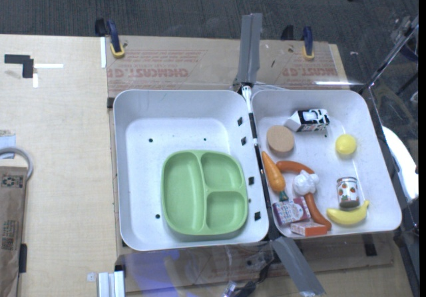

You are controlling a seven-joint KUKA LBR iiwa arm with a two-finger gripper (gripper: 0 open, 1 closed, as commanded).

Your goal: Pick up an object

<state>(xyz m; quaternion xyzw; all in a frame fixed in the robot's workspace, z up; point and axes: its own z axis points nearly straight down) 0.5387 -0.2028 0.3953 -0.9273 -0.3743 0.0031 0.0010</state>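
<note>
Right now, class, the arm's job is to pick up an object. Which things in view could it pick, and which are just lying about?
Could be picked, all in the right bin:
banana
lemon
carrot
small can
black-and-white carton
round tan disc

Just lying about:
green divided plate in the left bin
brown paper bag on the bench
clamps

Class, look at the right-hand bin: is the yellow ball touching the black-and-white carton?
Apart. The camera view shows bare white bin floor between the yellow ball and the black-and-white carton, which lies up and to the ball's left.
</note>
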